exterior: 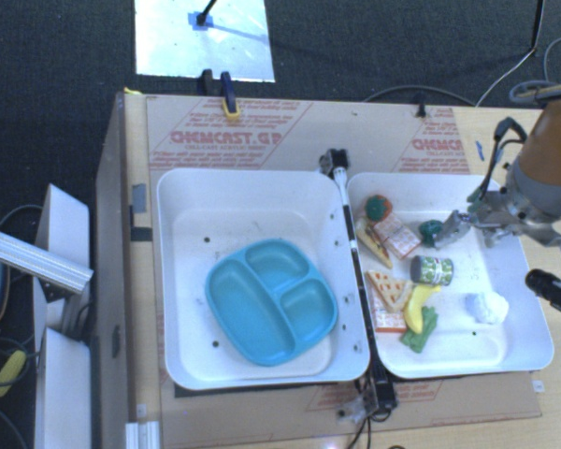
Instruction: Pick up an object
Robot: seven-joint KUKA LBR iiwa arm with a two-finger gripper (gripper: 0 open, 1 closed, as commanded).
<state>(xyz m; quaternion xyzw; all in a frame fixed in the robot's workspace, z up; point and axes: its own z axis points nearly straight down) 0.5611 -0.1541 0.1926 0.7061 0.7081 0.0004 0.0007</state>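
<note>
The right bin (524, 349) holds several toy foods. A red and green fruit (379, 207) lies at its far left, with a pink packet (401, 240) and a yellow wedge (372, 241) just below it. A green can (433, 270) lies on its side mid-bin. Nearer the front are a pizza slice (387, 290), a banana (416, 309), a green vegetable (421, 331) and a white crumpled lump (486, 307). My gripper (455, 224) reaches in from the right, low over the bin's far half. A dark teal object (432, 232) lies right at its tip; whether it is gripped is unclear.
The left bin (182, 213) holds a blue divided plate (271, 299). A black divider rail (352, 251) runs between the bins. The arm's orange band (553, 148) and grey wrist hang over the right bin's far right corner. Cables trail at the back right.
</note>
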